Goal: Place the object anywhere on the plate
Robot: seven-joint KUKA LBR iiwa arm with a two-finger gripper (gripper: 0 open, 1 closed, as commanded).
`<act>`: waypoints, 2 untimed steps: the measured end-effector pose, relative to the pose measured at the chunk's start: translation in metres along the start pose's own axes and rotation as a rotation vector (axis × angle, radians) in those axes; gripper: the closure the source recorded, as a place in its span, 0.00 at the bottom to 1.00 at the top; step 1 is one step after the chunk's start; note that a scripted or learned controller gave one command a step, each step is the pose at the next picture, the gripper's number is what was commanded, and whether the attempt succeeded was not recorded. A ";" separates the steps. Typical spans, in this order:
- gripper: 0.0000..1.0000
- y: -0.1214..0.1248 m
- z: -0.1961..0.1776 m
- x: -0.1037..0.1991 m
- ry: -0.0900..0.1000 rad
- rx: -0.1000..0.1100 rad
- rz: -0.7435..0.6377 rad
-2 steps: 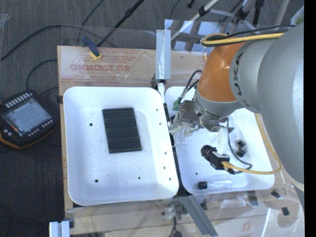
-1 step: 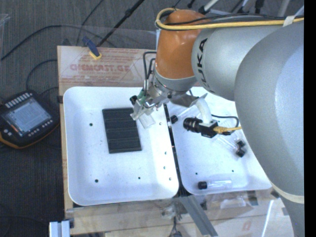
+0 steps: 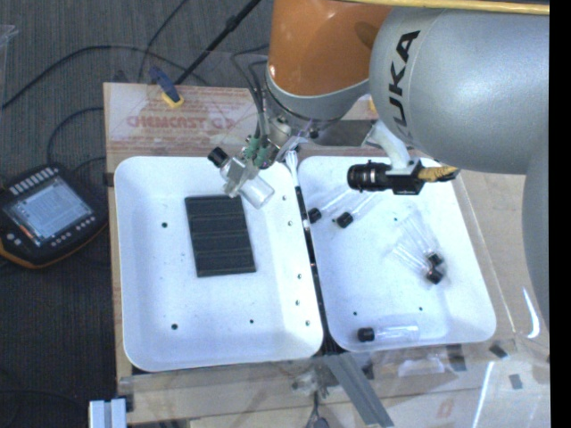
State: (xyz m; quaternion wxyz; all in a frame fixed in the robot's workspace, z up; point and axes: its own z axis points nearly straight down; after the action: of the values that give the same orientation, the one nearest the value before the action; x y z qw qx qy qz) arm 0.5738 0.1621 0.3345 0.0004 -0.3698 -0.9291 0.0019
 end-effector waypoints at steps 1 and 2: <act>1.00 0.060 -0.067 0.021 -0.001 -0.002 -0.197; 1.00 0.072 -0.098 0.027 -0.001 -0.004 -0.630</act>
State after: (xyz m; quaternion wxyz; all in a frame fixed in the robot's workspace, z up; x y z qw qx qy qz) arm 0.6043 0.2335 0.4319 -0.0003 -0.0639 -0.9980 0.0001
